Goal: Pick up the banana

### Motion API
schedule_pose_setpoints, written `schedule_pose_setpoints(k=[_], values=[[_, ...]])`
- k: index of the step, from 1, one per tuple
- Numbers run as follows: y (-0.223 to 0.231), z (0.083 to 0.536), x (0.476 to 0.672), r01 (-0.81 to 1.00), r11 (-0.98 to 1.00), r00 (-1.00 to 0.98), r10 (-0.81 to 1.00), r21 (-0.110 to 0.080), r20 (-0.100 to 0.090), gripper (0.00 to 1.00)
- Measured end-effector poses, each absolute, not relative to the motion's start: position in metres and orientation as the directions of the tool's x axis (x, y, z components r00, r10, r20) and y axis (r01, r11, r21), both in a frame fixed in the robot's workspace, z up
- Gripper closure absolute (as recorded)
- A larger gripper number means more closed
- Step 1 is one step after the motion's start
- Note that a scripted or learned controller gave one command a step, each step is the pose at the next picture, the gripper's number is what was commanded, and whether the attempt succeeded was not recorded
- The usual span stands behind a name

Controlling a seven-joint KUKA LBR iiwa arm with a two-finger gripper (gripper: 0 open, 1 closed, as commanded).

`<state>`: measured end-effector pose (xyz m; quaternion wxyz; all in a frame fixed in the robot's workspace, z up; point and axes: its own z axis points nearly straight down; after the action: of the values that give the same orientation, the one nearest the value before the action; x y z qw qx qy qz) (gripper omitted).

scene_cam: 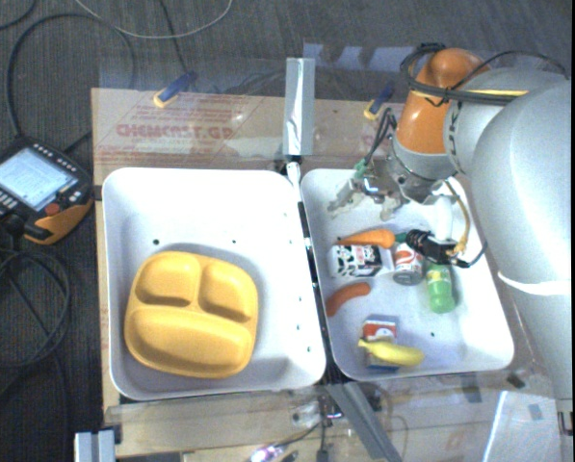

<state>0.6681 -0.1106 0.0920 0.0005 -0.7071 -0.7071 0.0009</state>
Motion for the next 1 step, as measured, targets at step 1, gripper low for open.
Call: schedule_pose_setpoints(k=[1], values=[[-0.1562, 0.0885, 0.6121, 0.989, 0.146, -0.146, 0.989, 0.010, -0.006, 0.00]])
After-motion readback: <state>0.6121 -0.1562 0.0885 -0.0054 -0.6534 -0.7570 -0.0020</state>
